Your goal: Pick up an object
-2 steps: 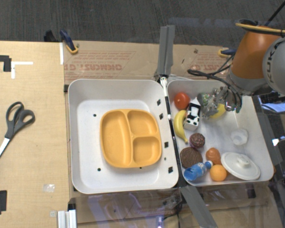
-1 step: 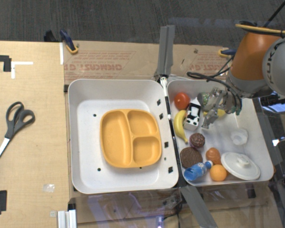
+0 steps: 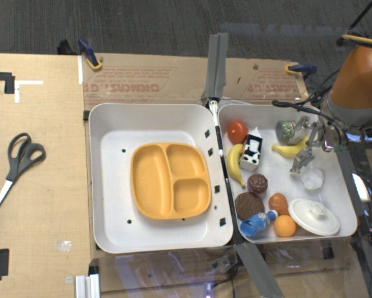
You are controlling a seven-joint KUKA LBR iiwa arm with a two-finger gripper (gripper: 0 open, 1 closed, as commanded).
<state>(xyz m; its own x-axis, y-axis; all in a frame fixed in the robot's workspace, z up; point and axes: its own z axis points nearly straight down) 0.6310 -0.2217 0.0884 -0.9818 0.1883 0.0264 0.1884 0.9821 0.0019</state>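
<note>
one end effector [image 3: 305, 160] over right bin [image 3: 344, 172] | grip state unclear | small banana [image 3: 289, 148] beside it, long axis left-right

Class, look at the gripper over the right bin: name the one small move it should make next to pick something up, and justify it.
Probably lower straight down. The gripper hangs above a clear object in the right bin, with nothing seen between its fingers. The small banana lies just beside it, so a sideways move risks knocking that.
</note>
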